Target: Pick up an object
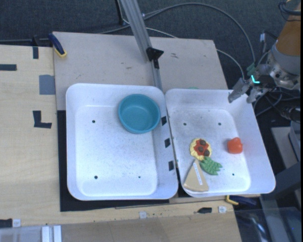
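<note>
Two white bins sit on the worktop [106,49], and the end effector [242,93], fingers spread and holding nothing, hovers over the right bin's [257,135] far rim, where descending could strike the wall instead of the orange ball [235,145].

You've got a bowl [139,113] in the left bin [86,150]. The right bin [252,170] has a tomato toy [235,145] right of the flower piece [200,148].

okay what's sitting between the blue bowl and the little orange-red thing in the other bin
In the camera view, between the blue bowl and the orange-red object come the bins' adjoining rims, then speckled bin floor.
</note>
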Motion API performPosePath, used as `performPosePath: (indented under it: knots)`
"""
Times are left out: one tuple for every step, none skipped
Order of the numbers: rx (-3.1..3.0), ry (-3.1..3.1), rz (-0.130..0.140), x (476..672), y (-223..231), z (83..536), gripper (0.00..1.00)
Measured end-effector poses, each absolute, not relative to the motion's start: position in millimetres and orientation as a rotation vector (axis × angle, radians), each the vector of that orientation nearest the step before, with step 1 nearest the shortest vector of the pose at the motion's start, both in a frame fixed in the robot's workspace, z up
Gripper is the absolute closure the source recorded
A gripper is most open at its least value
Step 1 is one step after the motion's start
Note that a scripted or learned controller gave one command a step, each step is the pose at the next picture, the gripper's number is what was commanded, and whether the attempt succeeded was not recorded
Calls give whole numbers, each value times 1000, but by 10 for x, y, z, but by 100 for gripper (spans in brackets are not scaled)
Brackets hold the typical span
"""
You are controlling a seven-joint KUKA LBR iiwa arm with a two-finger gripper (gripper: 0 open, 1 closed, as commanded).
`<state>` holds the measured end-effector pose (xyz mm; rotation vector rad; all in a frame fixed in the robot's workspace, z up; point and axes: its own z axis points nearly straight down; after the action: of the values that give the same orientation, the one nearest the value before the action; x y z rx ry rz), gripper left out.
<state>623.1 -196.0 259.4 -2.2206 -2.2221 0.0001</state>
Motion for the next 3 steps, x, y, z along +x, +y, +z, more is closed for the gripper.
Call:
performPosePath:
  knots:
    - [-2221, -2222, 0, 6231, -1959, 2594, 0]
    - [-2218, -2219, 4, 6233, -1877, 1996, 0]
    - [-2219, -2219, 4, 6137, -1917, 1488, 0]
